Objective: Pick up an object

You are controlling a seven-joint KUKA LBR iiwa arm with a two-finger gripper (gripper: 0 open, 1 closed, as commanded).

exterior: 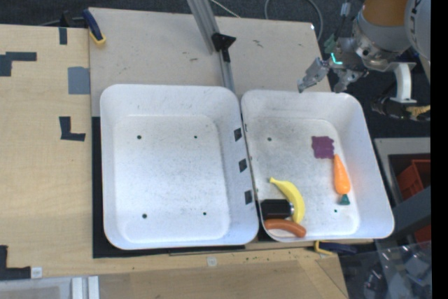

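Observation:
The right bin [364, 124] holds several small objects. A purple piece [323, 146] lies toward its right side, with an orange carrot [341, 176] just below it and a tiny teal bit [344, 199] at the carrot's tip. A yellow banana [290, 196], a black block [274, 208] and a red sausage [285, 227] crowd the bin's front left corner. My gripper [326, 79] hangs over the bin's far rim, well apart from all of them. It is open, with nothing between its fingers.
The left bin [112, 150] sits beside the right one, with black clips along the shared wall. A slanted metal pole [199, 3] rises behind the bins. Cables lie on the dark floor at the back right.

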